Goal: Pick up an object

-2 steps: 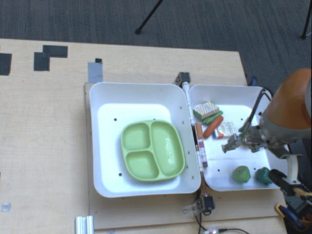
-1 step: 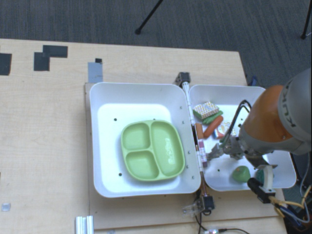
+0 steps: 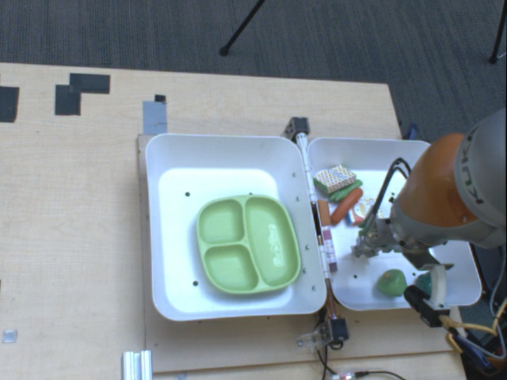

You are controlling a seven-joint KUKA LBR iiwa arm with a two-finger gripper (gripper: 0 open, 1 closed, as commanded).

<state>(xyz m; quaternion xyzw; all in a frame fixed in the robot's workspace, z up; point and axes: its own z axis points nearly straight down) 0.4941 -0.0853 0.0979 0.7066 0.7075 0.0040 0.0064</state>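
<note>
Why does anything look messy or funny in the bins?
Nothing looks broken or spilled. The green plate sits a bit crooked in the left bin, and small toys are bunched by the right bin's inner wall.

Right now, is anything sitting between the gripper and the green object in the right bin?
Nothing visible does. The gripper hangs over the right bin, and the green object lies just below and right of it in the picture, with bare bin floor between. The carrot and small box lie on the gripper's other side.
</note>
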